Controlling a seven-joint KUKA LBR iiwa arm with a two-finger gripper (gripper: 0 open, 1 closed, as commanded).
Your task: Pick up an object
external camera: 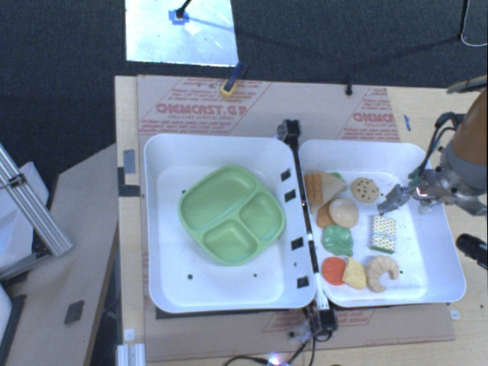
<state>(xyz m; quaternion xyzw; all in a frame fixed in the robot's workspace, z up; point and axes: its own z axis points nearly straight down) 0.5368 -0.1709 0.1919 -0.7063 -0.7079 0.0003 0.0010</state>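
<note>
The gripper (394, 200) is hovering just above the speckled block (383, 234), apparently spread and pinching nothing. No object is being lifted yet; descending, closing and raising are remaining.

Even, soft overhead light is washing both white bins (229, 147) nearly shadowless; the metal sheet (181, 21) beyond them is glaring, and detail is looking slightly soft.

Divided plate (232, 214) in left bin (164, 280)

Green divided plate (232, 215); white bins (164, 280); speckled cookie (365, 189); red tomato (334, 269); green-dotted white block (383, 234).
</note>
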